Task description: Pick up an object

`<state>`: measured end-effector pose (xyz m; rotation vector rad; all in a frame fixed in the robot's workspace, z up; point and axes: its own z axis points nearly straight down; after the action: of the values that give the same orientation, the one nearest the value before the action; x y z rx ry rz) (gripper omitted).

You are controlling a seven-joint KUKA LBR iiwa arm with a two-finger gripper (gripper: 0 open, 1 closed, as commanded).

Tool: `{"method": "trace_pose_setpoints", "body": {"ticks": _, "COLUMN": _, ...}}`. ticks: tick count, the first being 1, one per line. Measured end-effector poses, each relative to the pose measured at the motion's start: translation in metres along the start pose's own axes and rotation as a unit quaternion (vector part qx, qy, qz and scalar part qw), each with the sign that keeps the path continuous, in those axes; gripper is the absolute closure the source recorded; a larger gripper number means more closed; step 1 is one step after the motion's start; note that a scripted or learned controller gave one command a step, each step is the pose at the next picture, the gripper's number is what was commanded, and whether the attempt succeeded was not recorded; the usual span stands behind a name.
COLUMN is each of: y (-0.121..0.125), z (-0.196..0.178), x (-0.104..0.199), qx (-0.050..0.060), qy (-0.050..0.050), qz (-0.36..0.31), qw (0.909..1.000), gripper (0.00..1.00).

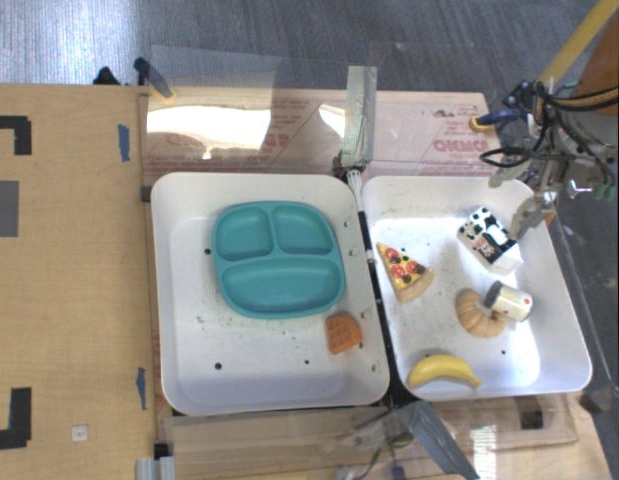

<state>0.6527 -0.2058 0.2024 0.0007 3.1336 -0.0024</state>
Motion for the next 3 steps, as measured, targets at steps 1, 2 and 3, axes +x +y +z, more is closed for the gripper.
{"method": "trace_pose_setpoints", "body": {"ticks": 1, "y": -0.001, "z": 0.086, "x": 0.005, "qx": 0.001, "qy": -0.005, "qz": 0.076, "qw": 0.9971, "gripper": 0.00}}
{"method": "trace_pose_setpoints", "body": {"ticks": 2, "y": 0.001, "z": 0.076, "x": 0.003, "qx": 0.001, "qy": -0.007, "qz": 0.074, "qw": 0.9972, "gripper": 1.00}}
{"method": "trace_pose_setpoints", "body": {"ticks": 3, "y": 0.066, "z": -0.004, "x": 0.022, "qx": -0.001, "qy": -0.003, "qz": 0.280, "qw": 0.9600, "gripper": 1.00}}
